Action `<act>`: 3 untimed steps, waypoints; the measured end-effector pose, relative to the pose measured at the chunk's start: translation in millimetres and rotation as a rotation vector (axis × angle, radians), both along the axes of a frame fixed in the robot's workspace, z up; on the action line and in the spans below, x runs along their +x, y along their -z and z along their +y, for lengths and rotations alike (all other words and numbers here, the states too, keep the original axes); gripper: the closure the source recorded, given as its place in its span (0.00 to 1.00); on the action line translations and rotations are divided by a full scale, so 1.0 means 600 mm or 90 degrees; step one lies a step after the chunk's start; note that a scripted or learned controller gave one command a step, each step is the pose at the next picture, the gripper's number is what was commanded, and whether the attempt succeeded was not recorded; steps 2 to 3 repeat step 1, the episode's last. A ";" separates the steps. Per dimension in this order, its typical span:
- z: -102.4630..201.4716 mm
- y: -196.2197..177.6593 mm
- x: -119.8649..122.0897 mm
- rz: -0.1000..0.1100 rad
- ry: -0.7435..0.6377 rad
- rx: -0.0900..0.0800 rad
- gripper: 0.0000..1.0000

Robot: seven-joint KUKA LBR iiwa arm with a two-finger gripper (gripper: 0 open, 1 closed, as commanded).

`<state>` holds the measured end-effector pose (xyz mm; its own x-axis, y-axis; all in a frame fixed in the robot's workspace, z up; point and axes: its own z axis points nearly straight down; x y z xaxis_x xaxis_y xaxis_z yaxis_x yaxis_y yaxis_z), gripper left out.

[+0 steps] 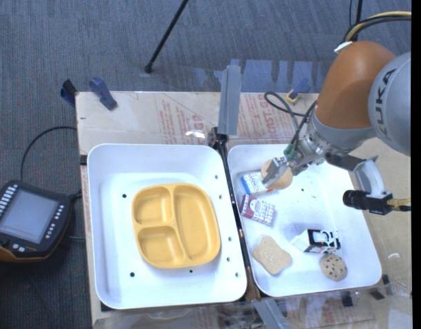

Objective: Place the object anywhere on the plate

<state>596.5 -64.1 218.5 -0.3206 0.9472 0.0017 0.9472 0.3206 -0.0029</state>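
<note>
Grey carpet surrounds my bench; with the gripper point(284, 164) clamped on a tan object point(278, 175) over the right bin's point(365, 242) far-left corner, I'd lift clear before crossing to the yellow plate point(176, 224) in the left bin point(107, 184)

The left bin point(107, 184) has bare floor all round the plate point(175, 223). The right bin point(354, 252) is crowded: a blue carton point(252, 182), red box point(258, 210), toast point(271, 256), cookie point(332, 266) and black packet point(321, 239). Its far-right floor lies bare.
</note>
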 end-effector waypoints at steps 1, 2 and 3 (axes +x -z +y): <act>0.000 0.000 0.000 0.000 0.000 0.000 0.00; 0.000 0.000 0.000 0.000 0.000 0.000 0.00; 0.000 0.000 0.000 0.000 0.000 0.000 0.00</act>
